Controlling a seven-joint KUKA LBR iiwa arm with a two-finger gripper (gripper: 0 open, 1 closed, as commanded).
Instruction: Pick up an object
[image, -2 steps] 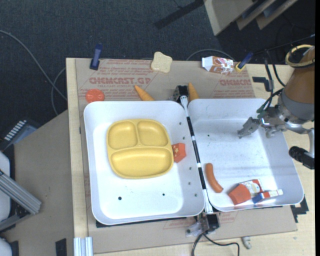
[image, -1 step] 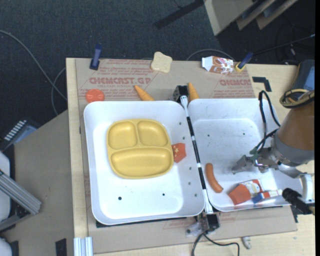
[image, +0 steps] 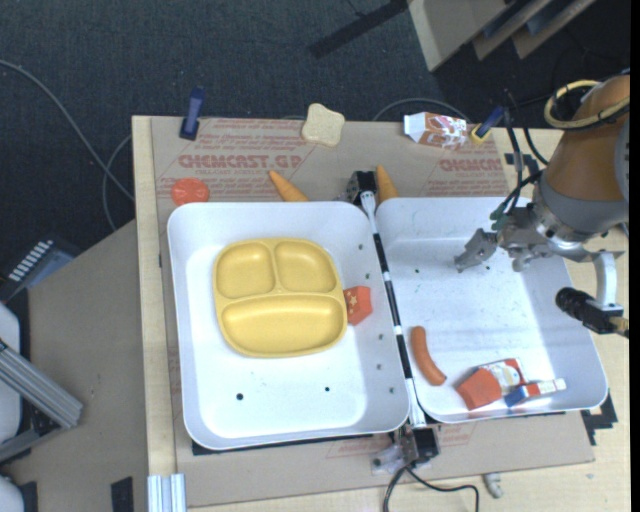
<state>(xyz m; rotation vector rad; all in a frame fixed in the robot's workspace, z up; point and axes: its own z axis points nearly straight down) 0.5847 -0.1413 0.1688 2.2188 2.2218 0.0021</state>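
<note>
The end effector hangs over the upper part of the right bin, fingers apart and holding nothing. A sausage lies near that bin's left wall, with a red carton just beside it.

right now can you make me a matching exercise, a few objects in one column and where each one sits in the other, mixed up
Objects:
1. yellow three-compartment plastic tray
2. orange toy sausage
3. tan bread-slice toy
4. small red block

Places:
A. on the brown board beyond the bins
B. right bin, near its left wall
C. middle of the left bin
D. left bin, against the tray's right edge

Pairs: 1-C, 2-B, 3-A, 4-D
</note>
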